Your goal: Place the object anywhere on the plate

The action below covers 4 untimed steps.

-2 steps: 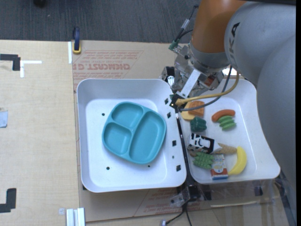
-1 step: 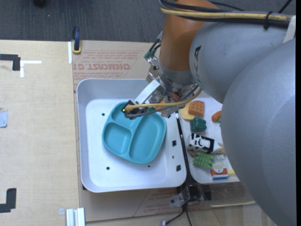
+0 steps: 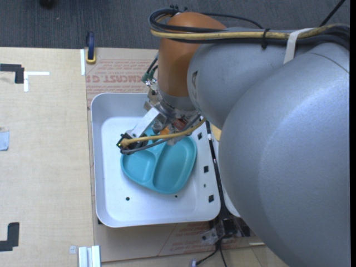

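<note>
- Pale wood table [image 3: 44, 149] under a fixed overhead cam, dark carpet at the top edge, brown cardboard [image 3: 119, 74] w/ printed lettering beneath a shallow white bin [image 3: 111, 204].
- Teal plate [image 3: 161, 168], two-compartment, lies in the bin's middle-to-right part, its long axis running diagonally from lower left to upper right.
- Grey arm [image 3: 278, 121] w/ orange band [image 3: 178, 54] comes in from the right of frame and dips to the plate's upper edge; the gripper [image 3: 158, 128] sits at that rim, on the far side from the cam.
- Key relation: the plate lies directly below and toward the cam from the gripper, so any drop from here most likely lands on or just at the plate's upper lip, not its centre.
- A small orange-ish bit shows at the gripper tip, touching or just above the plate's rim; prob. the object [image 3: 165, 129], but too small and cluttered to call.
- Yellow cable [image 3: 146, 141] and black hose loop across the plate's upper left, masking that corner.
- Gripper state: can't tell, since wrist housing and cables cover the tip.
- Arm's bulk hides the bin's right wall, the 2nd bin and whatever sits there.
- Blue-and-yellow clamp [image 3: 89, 48] sits at the cardboard's top left corner, well apart from the action.
</note>
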Tool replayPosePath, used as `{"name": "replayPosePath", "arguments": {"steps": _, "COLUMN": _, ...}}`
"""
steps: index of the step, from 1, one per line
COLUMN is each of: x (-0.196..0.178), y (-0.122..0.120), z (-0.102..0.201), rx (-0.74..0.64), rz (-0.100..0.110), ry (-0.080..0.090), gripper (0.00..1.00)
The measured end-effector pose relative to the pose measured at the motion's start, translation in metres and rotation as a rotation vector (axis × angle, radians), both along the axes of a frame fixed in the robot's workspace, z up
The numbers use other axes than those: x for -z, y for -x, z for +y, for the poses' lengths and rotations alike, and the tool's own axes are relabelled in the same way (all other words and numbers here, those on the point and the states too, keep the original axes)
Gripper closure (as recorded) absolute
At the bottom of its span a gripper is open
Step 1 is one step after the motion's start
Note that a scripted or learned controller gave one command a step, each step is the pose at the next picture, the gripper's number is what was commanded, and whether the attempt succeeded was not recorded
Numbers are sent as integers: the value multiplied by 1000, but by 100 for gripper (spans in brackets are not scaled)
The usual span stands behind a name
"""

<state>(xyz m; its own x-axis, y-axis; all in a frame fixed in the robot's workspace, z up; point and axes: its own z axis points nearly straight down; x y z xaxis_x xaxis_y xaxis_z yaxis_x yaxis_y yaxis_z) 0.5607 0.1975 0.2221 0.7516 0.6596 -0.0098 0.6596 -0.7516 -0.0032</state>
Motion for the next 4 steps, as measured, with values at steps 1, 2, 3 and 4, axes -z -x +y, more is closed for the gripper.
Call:
{"name": "replayPosePath", "arguments": {"steps": 1, "x": -8, "y": -1, "z": -3, "rx": 5, "rz": 4, "ry": 2, "gripper": 100}}
{"name": "replayPosePath", "arguments": {"steps": 2, "x": -123, "y": 30, "z": 32, "rx": -74, "rz": -8, "ry": -2, "gripper": 100}}
{"name": "replayPosePath", "arguments": {"steps": 3, "x": -124, "y": 30, "z": 32, "rx": -71, "rz": -9, "ry": -3, "gripper": 0}}
{"name": "replayPosePath", "arguments": {"steps": 4, "x": -131, "y": 29, "z": 31, "rx": -71, "rz": -6, "ry": 0, "gripper": 100}}
